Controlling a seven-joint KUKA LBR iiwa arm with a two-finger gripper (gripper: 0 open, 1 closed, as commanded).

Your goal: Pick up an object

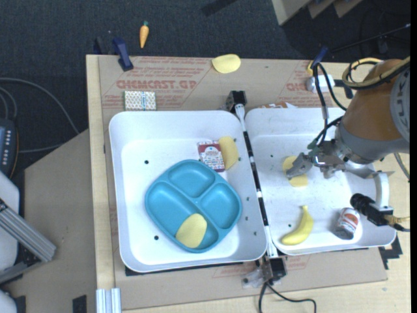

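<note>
gripper [301, 169] was low in the right bin [365, 237], over two small yellow pieces [294, 173] at the bin's far left. fingers looked spread around them, nothing clearly pinched. judgement: centre on one piece, not the gap between, descend to the floor, close, lift straight. banana [298, 227] and small can [348, 223] sat nearer, well apart from it

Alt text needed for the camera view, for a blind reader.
The gripper sits low in the right bin beside small yellow pieces, near a banana and a can. The left bin holds a blue divided plate.
</note>
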